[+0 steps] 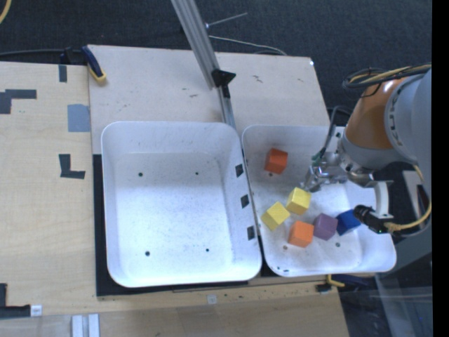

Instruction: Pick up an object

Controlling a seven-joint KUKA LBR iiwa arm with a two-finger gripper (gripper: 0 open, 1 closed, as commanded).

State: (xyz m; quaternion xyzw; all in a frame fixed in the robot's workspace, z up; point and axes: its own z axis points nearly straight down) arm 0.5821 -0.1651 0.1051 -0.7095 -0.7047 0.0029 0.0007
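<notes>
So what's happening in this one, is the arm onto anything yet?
The grey arm reaches in from the right, its gripper low over the right bin, just above one yellow block. Nothing can be seen between its fingers. Six blocks lie in that bin: two yellow, two orange, one purple and one blue. The left bin sits alongside it.

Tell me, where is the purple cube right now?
The purple cube lies in the right bin, near its front, between an orange cube and a blue cube.

Lighting even and bright; white bins (175, 135) near overexposed, shadows soft, overall image slightly soft and grainy.
</notes>
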